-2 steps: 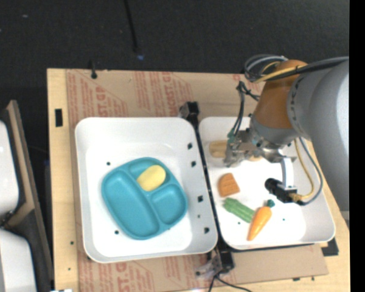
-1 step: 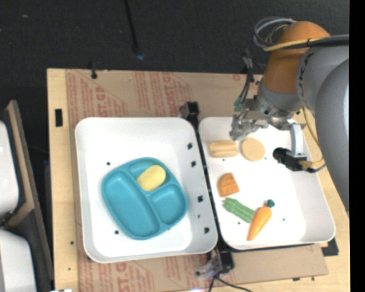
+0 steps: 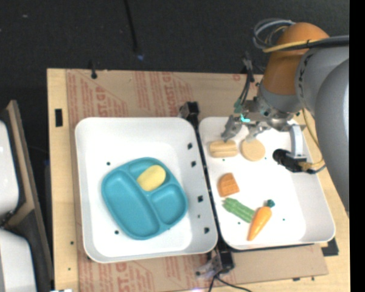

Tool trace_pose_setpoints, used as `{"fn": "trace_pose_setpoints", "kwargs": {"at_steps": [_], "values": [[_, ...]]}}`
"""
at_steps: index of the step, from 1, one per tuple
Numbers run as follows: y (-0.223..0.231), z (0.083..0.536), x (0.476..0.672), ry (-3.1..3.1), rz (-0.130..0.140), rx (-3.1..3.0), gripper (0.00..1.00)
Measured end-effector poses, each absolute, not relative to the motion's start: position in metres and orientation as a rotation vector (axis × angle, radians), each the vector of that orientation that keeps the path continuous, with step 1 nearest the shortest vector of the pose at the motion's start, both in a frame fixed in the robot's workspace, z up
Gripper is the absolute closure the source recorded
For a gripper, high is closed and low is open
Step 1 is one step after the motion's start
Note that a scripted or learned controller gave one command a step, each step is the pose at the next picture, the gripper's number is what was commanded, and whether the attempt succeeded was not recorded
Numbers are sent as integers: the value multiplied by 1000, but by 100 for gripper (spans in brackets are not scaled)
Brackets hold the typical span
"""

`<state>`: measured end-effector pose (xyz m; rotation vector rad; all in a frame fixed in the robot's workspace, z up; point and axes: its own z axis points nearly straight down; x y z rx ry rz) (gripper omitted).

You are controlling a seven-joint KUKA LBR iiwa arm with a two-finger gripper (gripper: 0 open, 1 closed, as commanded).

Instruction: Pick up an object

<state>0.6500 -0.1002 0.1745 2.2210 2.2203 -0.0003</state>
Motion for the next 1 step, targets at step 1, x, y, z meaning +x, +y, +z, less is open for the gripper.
{"fn": "trace_pose_setpoints", "kwargs": {"at_steps": [1], "values": [[-106,132,635,2222,-4,2224,0]]}}
